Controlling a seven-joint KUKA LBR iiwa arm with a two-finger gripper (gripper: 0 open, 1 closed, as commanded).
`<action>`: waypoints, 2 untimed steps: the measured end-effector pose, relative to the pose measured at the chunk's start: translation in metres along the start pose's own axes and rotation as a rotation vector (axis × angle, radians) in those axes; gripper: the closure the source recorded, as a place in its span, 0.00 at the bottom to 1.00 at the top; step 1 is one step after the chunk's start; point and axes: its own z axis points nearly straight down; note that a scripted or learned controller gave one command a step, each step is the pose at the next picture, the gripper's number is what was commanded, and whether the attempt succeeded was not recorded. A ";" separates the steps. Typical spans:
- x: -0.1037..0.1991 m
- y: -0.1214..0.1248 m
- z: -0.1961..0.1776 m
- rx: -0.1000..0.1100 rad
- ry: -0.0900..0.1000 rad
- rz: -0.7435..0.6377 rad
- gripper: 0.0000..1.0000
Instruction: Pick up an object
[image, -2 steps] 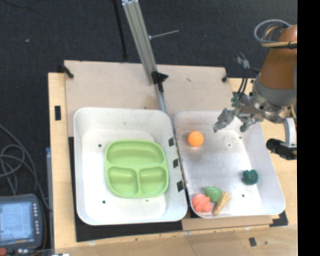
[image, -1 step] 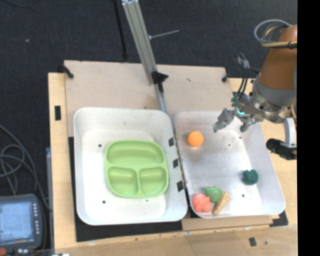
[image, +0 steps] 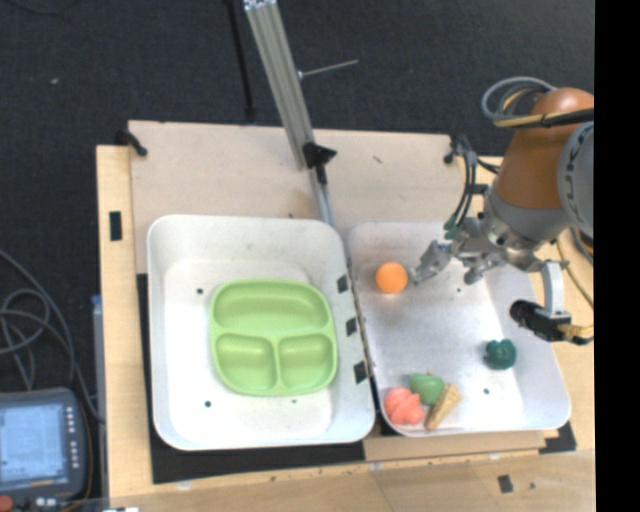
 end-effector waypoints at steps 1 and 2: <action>-0.005 0.000 0.063 0.001 0.000 0.001 0.00; -0.006 0.000 0.096 -0.002 0.000 0.002 0.00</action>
